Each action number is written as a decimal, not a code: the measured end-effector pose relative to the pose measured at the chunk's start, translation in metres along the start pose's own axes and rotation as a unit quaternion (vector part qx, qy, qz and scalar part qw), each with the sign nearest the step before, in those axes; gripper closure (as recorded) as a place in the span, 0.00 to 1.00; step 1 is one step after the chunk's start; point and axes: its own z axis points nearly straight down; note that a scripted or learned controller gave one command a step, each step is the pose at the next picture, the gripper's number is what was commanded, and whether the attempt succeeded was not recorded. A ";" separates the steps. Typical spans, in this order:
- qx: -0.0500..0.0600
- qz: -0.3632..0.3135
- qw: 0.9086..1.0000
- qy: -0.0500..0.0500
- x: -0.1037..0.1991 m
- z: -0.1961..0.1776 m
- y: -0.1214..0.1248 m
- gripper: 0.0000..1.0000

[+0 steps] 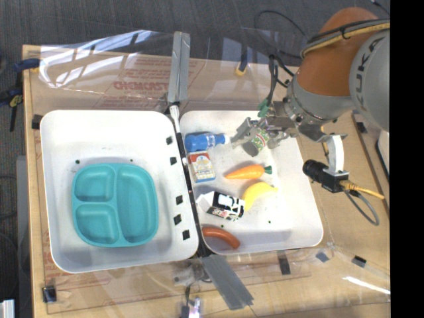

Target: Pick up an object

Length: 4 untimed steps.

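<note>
My gripper (252,139) hangs over the back part of the right bin (301,207), above bare white floor. Just left of it lies a blue bottle (202,141), and below it an orange carrot (246,171) with a green top. A yellow banana (257,193) sits beneath the carrot. A small printed box (203,167) lies by the bin's left wall. A black-and-white object (226,207) rests near the front, and a brown-red sausage (220,237) lies against the front wall. I see nothing clearly between the gripper's tips.
The left bin (56,144) holds a teal divided plate (115,203). A divider with black clips (180,191) separates the bins. The grey arm with its orange band (338,52) reaches in from the upper right.
</note>
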 end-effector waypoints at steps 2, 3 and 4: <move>-0.001 -0.086 0.996 0.000 -0.068 0.188 0.034 0.00; -0.001 -0.086 0.996 0.000 -0.073 0.191 0.005 0.00; -0.001 -0.088 0.996 -0.001 -0.074 0.180 0.005 1.00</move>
